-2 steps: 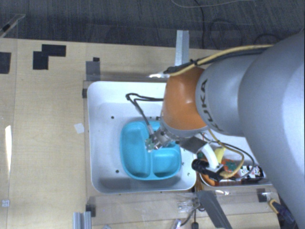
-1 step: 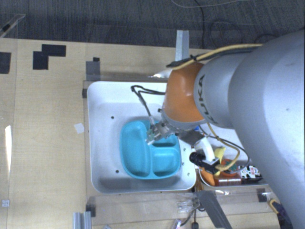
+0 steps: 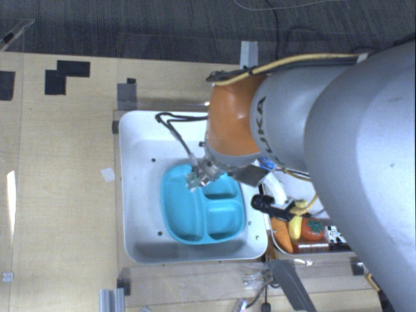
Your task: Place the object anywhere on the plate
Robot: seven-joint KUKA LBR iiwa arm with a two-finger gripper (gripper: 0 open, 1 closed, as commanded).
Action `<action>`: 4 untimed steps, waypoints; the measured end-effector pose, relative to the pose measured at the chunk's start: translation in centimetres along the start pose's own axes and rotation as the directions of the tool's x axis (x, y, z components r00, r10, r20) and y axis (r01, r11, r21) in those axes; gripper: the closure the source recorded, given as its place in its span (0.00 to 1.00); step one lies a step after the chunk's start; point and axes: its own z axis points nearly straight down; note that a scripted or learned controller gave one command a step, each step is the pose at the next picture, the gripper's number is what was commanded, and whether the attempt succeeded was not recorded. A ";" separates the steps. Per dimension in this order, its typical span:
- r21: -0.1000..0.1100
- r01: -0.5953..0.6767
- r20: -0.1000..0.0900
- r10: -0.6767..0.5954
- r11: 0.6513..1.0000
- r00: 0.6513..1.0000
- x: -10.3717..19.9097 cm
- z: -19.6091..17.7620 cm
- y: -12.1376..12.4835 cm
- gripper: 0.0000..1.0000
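The grey arm (image 3: 351,142) is the largest thing here. It comes in from right of the plate, and its orange band (image 3: 231,119) hangs over the plate's upper right. Next in size is the left white bin (image 3: 140,174), where the plate (image 3: 185,207) lies flat on the floor, nearer the bin's right wall than its left. The plate is bright blue with rounded corners. Raised ribs divide it into one long compartment on its left side and two smaller ones stacked on its right, and all three show bare blue. Right of the plate, past the bin wall, the right bin (image 3: 276,244) holds a yellow piece (image 3: 296,226), an orange piece (image 3: 284,237) and a red piece (image 3: 313,231) crowded together. The gripper (image 3: 197,177) is smallest, at the plate's upper rim above the long compartment. I cannot tell how it is set or whether it holds anything.
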 end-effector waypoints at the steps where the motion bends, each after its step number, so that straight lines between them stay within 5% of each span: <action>1: 0.001 0.087 -0.001 -0.087 0.996 0.996 2.4 -0.4 -0.7 1.00; 2: -0.001 0.353 0.000 -0.353 0.936 0.936 2.2 1.3 2.7 1.00; 3: 0.001 0.097 -0.001 -0.097 0.995 0.995 9.1 -1.8 0.0 1.00; 4: -0.003 0.098 0.000 -0.098 0.995 0.995 9.0 -2.8 0.1 1.00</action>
